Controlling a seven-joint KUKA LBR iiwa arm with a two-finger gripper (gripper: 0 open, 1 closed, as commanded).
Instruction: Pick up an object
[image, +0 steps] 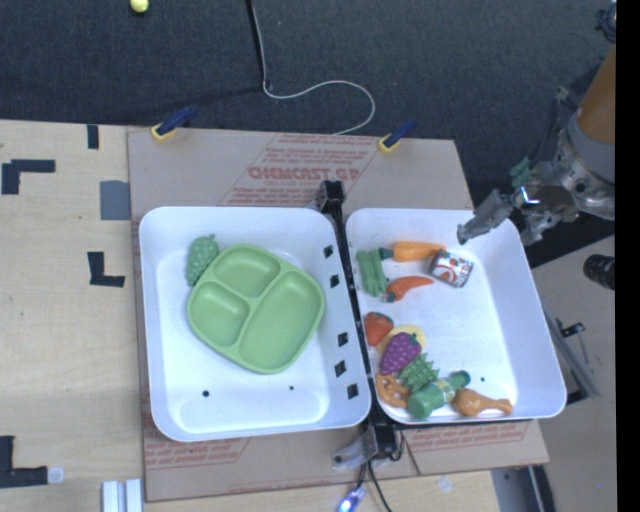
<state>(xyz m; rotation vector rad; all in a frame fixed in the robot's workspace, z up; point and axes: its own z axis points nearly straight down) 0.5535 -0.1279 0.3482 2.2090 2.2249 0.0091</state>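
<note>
Gripper (497, 215) hovering over upper right corner of right bin (535, 300), fingers spread, nothing between them. Small can (451, 268) lying on its side on bin floor just below and left of jaws, apart from them. Carrot (416, 251) lying left of can, beside green beans (371, 271). Purple grapes (397, 352) sitting lower in bin. Green plate (257, 309) resting in left bin (165, 330).
</note>
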